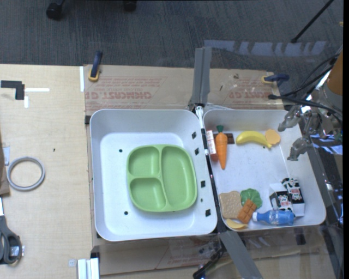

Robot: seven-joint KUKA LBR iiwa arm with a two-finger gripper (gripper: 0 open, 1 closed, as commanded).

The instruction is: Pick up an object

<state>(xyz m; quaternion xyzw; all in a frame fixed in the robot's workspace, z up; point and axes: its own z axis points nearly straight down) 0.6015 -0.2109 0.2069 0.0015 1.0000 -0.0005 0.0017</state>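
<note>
Dark grey carpet floor (163,27) along the top, with black chair wheels (56,9) at the upper left. Pale wood bench top (43,218) across the left and middle. Brown cardboard sheet (142,90) with red lettering laid under the bins, held by a blue and yellow clamp (96,66) at its upper left corner and another clamp (275,79) at the upper right. Roll of grey tape (24,173) lying flat near the left edge. Scissors (7,245) at the lower left corner. Black bracket (15,87) and strip of white tape (37,90) at the upper left. Black cables (305,87) trailing at the upper right. Even, soft light; faint shadows.
</note>
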